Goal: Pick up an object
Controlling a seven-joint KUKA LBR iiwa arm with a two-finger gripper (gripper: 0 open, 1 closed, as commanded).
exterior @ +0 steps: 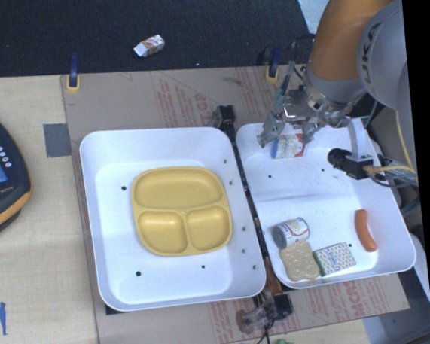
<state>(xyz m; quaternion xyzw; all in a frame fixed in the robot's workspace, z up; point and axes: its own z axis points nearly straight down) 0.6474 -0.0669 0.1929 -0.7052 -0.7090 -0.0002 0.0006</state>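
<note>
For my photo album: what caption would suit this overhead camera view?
Robot arm's pincer hovers over a small carton in the right bin; a yellow divided tray fills the left bin.

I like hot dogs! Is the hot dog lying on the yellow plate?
No, the hot dog lies in the right bin, not on the yellow plate.

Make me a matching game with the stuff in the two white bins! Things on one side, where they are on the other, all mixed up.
Things:
1. yellow divided tray
2. hot dog
3. small can
4. carton

Places:
A. near the right bin's right wall
B. at the far end of the right bin, under the gripper
C. in the middle of the left bin
D. lying on its side in the right bin, just above the tan cracker

Pairs: 1-C, 2-A, 3-D, 4-B
</note>
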